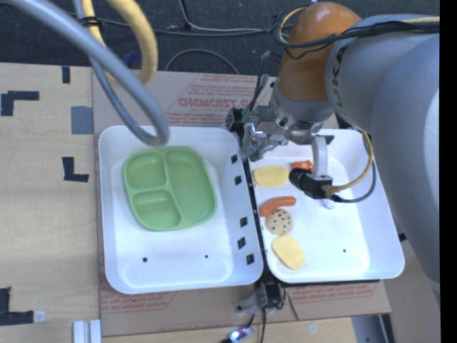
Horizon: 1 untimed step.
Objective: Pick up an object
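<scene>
In the right bin (357, 252) lie several toy foods: a pale yellow round piece (270, 176), an orange-red sausage (276, 204), a speckled cookie (278, 222), a yellow wedge (288, 251) and a small red-orange piece (302, 166) partly hidden by the arm. My gripper (258, 138) hangs over the far left corner of the right bin, just above and behind the pale yellow piece. Its fingers are lost among the dark wrist hardware. Nothing shows as held.
The left bin (128, 263) holds a green divided plate (170, 187). A black divider with clips (244, 206) runs between the bins. The grey arm covers the right side of the view. Hoses and cables arc over the back left.
</scene>
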### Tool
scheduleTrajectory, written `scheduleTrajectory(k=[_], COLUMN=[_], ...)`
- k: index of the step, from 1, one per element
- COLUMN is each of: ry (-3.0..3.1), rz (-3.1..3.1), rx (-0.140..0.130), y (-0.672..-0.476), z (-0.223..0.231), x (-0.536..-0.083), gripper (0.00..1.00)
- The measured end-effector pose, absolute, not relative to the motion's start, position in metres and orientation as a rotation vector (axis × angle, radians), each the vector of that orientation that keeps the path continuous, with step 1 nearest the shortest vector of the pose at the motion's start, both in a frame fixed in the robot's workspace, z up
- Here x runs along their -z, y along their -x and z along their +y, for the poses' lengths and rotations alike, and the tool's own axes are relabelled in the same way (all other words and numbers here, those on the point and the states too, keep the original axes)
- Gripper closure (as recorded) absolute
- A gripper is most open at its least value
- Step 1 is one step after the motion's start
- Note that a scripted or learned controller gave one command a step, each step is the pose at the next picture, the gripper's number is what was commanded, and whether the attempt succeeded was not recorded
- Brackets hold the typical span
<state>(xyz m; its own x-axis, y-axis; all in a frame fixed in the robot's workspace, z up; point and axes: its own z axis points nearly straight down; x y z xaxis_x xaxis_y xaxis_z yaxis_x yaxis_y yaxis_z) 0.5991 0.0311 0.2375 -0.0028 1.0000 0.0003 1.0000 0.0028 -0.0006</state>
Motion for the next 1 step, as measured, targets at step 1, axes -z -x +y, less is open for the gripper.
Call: scheduleTrajectory(k=[1], ry=[2.219], rz=[-2.223], rx=[-0.001], y=[-0.6159], z=[0.0693], x=[-0.2331], gripper=[1.0])
